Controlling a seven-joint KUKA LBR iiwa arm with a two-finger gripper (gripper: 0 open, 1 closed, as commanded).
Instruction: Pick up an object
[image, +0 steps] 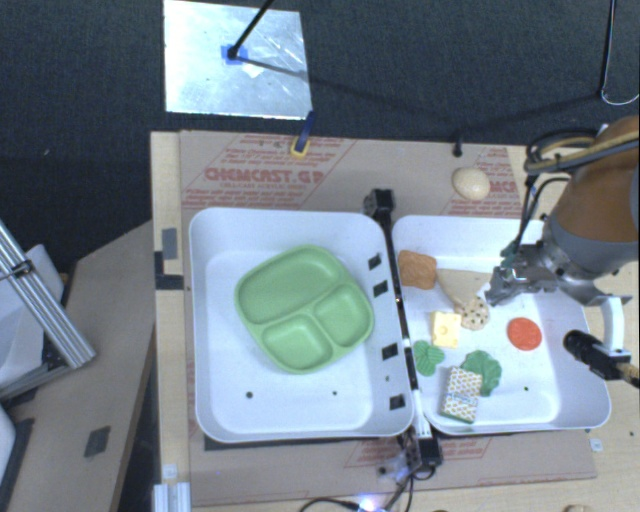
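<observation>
The right bin (575, 400) holds several small toy foods: a brown bread piece (418, 268), a beige wedge (458, 283), a yellow cube (446, 328), a speckled cookie (475, 317), a red disc (524, 333), a green broccoli (485, 368), a small green leaf (428, 357) and a patterned box (461, 394). My gripper (498, 289) hangs low over this bin, just right of the wedge and above the cookie. Nothing is visibly held in it.
The left bin (215, 400) holds a green divided plate (305, 308). A beige egg-shaped object (471, 182) lies on the bench behind the right bin. A black divider (392, 300) runs between the bins. The arm (595, 215) covers the right bin's far right corner.
</observation>
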